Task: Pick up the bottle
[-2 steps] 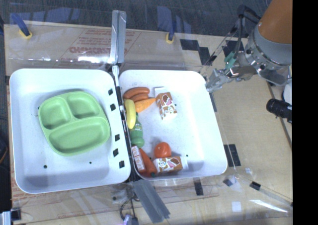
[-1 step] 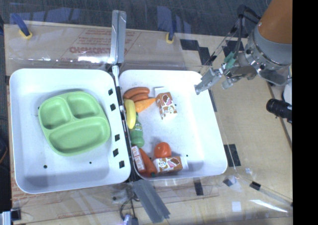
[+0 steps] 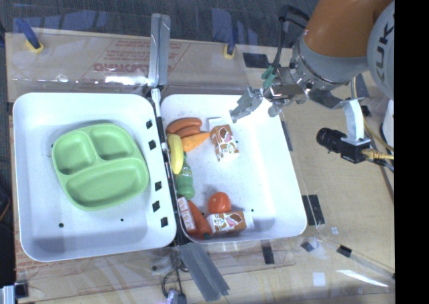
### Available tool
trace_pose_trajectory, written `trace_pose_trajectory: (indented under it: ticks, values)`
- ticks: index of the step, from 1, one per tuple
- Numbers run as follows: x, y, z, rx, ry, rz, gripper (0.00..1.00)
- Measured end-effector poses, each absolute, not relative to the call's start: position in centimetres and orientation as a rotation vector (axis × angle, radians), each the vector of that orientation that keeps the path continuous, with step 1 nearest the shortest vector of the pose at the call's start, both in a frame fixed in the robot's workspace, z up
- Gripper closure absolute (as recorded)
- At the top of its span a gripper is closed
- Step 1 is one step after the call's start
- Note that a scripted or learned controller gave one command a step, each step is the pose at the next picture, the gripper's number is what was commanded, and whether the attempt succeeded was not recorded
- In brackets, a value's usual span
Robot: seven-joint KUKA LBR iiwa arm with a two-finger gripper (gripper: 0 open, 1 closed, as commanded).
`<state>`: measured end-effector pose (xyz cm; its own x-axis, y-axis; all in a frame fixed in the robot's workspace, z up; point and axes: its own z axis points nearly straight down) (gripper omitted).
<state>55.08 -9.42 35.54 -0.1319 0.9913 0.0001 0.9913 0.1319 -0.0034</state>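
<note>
A red bottle (image 3: 192, 218) with a pale label lies in the right bin's near-left corner, against the wall. A small carton (image 3: 228, 222) touches it on the right and a red tomato (image 3: 219, 202) sits just behind. My gripper (image 3: 259, 109) hangs over the far right part of the same bin, well away from the bottle. Its fingers (image 3: 242, 108) stand apart with nothing between them.
Along the right bin's (image 3: 281, 182) left side lie a sausage (image 3: 184, 125), a carrot (image 3: 195, 141), a banana (image 3: 175, 153) and a green toy (image 3: 184, 180). A second carton (image 3: 224, 142) lies near the gripper. The left bin (image 3: 33, 229) holds a green divided plate (image 3: 100, 165).
</note>
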Motion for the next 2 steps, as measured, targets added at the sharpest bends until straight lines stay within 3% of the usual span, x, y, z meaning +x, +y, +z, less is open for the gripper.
trace_pose_trajectory:
  ticks: [1,2]
  values:
    - [47.6,-10.1,26.8,-2.102,-2.332,0.004,0.0]
    - [47.7,-10.1,27.8,-2.096,-2.336,0.006,1.0]
